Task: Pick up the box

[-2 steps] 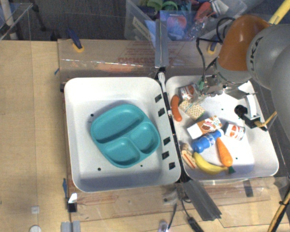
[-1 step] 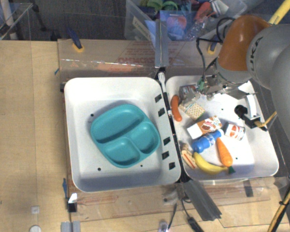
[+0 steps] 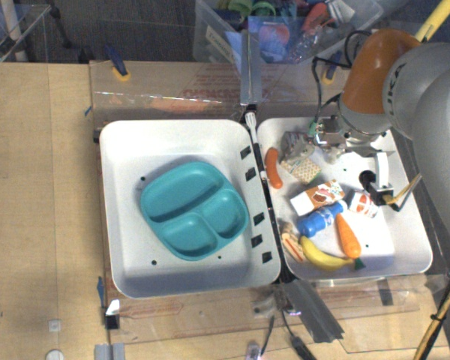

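Pincer sits low over the upper part of the right bin, at the end of the grey arm coming in from the right of the frame. Whether it is spread or pressed together: can't tell, the wrist hides it. Nothing seen held. It is just beside a grey crumpled item, contact unclear.

Box, small, white with red and orange print, lies near the middle of the right bin, below and slightly left of the pincer, apart from it. Tan waffle-patterned piece just above the box. Blue bottle lies on its side just below the box, touching or nearly so. Orange carrot right of the bottle. Banana along the bin's lower part, under bottle and carrot. Red sausage by the bin's left wall, upper half. Small red-and-white item right of the box.

Left bin holds a teal divided tray, three compartments, lying flat and turned at an angle. Both bins rest side by side on the wood surface. Clear tub of mixed toys at top of frame, behind the bins.
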